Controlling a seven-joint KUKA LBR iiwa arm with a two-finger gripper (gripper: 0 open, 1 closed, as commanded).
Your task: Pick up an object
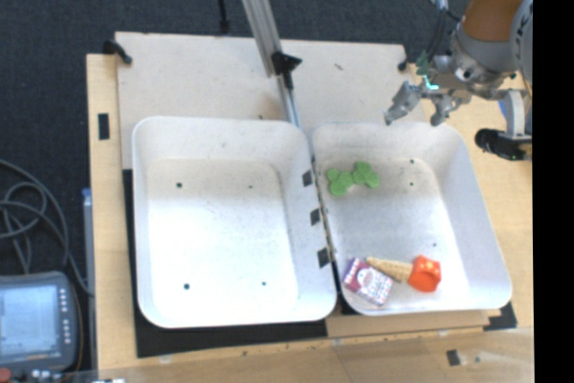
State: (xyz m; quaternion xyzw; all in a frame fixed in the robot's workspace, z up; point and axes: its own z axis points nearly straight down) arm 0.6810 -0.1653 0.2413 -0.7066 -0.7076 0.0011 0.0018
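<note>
My gripper (418, 109) hangs above the far rim of the right bin (466, 159), its two fingers spread apart with nothing between them. A green lumpy toy (351, 178) lies in the right bin's far left part. Near the bin's front edge lie a small purple and white packet (368, 281), a tan cone-shaped piece (389, 266) and an orange-red block (425, 274). The gripper is well behind and above all of these objects.
The left bin (152, 193) sits beside the right one, with black clips along their shared edge. A slanted metal pole (256, 4) rises from behind the bins. A monitor (31, 323) stands at the lower left beside the bench.
</note>
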